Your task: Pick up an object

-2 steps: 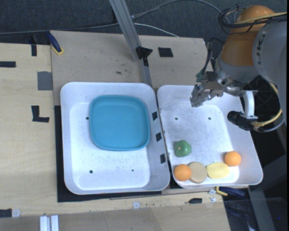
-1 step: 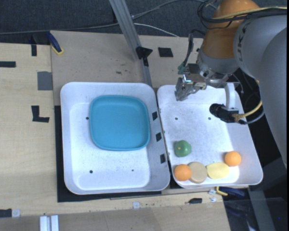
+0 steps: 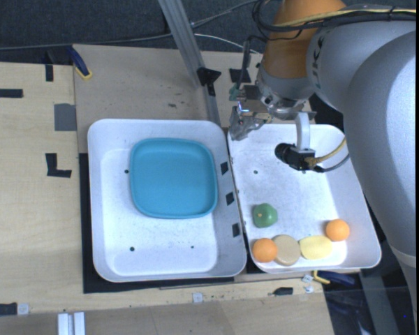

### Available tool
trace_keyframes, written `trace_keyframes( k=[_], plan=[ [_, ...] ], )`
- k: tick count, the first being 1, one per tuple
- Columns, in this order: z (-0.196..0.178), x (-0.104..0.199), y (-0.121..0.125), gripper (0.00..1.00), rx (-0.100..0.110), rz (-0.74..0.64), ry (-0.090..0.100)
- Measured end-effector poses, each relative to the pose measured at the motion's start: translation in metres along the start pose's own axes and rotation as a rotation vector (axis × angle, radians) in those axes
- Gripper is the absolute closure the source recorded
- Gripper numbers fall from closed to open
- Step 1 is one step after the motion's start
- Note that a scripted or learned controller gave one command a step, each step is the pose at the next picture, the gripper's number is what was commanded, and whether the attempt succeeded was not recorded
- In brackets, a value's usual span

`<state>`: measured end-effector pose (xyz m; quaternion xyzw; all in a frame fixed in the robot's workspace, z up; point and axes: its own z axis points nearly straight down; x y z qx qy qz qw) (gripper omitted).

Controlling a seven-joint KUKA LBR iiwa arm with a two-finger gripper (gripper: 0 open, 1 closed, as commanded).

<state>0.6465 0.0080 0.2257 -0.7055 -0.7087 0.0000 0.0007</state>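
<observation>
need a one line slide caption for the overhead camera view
KUKA arm's hand poised at the right bin's far left corner, fruit-like items clustered at its near edge, blue plate in the left bin.

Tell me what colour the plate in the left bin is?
Blue plate, shown in the camera view.

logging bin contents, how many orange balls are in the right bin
2: one orange ball at the near edge beside the tan disc, the other further right, past the yellow piece. The arm may hide others.
</observation>
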Motion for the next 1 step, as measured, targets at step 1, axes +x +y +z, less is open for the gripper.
trace_keyframes(
  k=[1],
  plan=[
    [-0.0101, 0.0557, 0.0077, 1.00, -0.001, 0.000, 0.000]
  ],
)
